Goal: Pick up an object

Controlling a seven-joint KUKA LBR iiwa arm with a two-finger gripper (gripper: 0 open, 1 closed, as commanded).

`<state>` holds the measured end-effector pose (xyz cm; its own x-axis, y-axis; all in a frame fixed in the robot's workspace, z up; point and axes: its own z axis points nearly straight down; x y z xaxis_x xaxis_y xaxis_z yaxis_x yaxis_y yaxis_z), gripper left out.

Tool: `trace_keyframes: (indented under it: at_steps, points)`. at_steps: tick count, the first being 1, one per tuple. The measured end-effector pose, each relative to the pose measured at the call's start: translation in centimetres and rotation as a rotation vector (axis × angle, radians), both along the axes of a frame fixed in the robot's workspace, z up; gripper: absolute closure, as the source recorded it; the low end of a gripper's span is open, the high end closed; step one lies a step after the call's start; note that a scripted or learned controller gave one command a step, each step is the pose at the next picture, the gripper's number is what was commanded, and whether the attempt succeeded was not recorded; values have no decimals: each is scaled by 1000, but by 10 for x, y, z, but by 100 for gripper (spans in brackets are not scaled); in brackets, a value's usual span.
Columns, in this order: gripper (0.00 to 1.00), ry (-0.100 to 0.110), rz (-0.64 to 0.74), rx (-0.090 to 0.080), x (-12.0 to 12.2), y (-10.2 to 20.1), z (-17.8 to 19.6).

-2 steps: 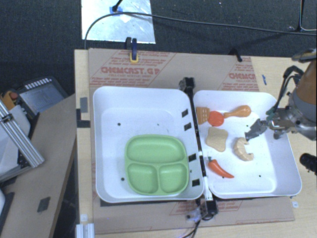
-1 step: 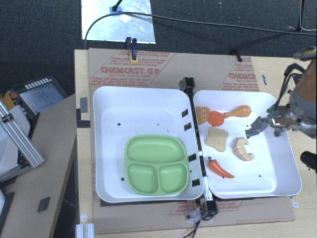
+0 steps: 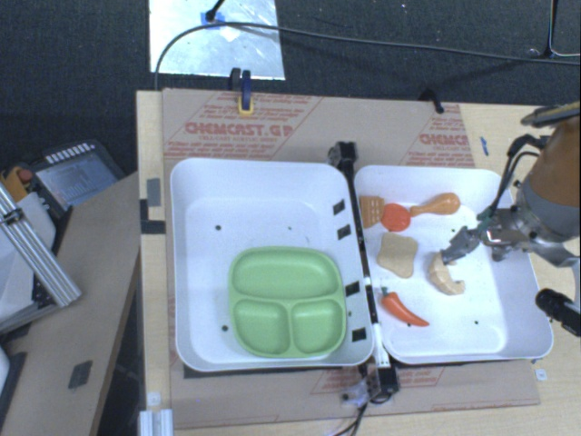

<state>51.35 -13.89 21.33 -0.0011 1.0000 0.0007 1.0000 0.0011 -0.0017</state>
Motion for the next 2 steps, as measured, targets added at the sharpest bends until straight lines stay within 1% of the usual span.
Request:
trace_keyframes:
  at_steps: [1,2]
  points:
    - [0,2,-1,0,0,-10,-49]
    - [0,1,0,1,-2,-8,-91]
